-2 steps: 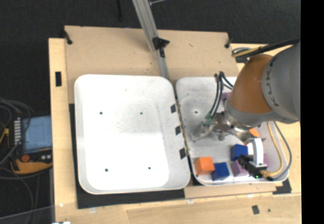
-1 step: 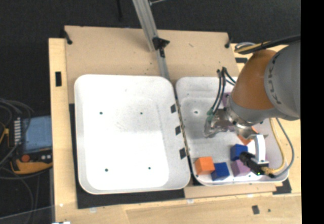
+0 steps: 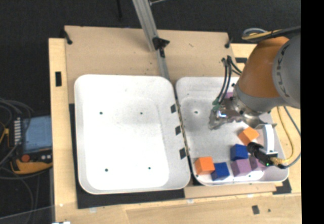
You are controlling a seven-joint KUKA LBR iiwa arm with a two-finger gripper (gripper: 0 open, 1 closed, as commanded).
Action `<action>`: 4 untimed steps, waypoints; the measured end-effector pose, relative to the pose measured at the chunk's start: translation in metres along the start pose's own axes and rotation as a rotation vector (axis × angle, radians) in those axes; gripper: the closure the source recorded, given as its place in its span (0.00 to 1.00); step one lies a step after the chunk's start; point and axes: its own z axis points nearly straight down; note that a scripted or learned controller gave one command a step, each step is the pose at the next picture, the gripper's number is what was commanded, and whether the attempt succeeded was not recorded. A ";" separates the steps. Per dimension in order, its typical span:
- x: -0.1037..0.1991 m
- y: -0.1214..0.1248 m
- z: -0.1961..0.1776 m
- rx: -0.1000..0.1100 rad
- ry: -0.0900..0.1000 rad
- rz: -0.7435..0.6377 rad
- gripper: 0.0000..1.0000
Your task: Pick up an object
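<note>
Altogether the right bin (image 3: 195, 97) holds two orange blocks (image 3: 204, 164), two blue blocks (image 3: 239, 152) and one purple block (image 3: 243, 167). Above them the gripper (image 3: 218, 118) is blurred, so I cannot tell its grip.

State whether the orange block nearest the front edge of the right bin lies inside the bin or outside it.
Inside. The orange block rests on the right bin's white floor, within its front rim, beside a blue block.

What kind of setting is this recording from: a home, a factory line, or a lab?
Most likely a robotics lab bench for grasping trials: two shallow white bins on a plywood bench, coloured blocks in the right bin, and the arm's gripper over them.
</note>
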 end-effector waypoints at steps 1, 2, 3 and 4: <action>0.006 0.001 -0.061 -0.002 0.000 -0.001 1.00; 0.006 0.003 -0.114 -0.001 0.000 -0.001 1.00; 0.061 -0.004 -0.109 0.005 0.001 -0.003 1.00; 0.115 -0.011 -0.102 0.006 0.002 -0.004 1.00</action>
